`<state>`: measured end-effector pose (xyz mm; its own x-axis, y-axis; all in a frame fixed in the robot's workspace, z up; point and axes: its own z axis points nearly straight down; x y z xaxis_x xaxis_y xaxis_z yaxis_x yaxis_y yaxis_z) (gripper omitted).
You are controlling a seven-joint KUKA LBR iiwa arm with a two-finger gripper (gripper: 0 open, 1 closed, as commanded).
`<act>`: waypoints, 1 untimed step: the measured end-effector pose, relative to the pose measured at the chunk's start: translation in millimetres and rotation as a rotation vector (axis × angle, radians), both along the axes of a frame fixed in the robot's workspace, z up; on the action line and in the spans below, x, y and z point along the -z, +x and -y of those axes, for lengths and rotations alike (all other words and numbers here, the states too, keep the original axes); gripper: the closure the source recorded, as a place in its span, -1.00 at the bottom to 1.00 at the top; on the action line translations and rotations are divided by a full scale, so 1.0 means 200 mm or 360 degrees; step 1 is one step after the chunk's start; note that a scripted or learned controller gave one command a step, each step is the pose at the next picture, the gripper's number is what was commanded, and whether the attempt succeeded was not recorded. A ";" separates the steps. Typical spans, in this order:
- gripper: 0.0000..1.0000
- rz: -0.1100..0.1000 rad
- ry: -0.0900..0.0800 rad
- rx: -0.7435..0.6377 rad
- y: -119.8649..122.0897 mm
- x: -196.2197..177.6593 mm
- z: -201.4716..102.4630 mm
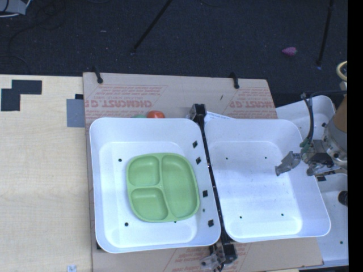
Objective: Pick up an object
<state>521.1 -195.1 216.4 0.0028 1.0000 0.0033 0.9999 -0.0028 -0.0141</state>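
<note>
Green divided plate (163,187) is seen far beyond the gripper (288,164), ungrasped; approach is judged pending; finger opening cannot be told.

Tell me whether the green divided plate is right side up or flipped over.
Right side up. The green divided plate lies flat in the left bin with its three compartments open toward the camera, their hollows and dividing ridges visible.
</note>
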 end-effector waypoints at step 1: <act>-1.00 0.0021 -0.0005 -0.0004 0.01 -0.03 0.00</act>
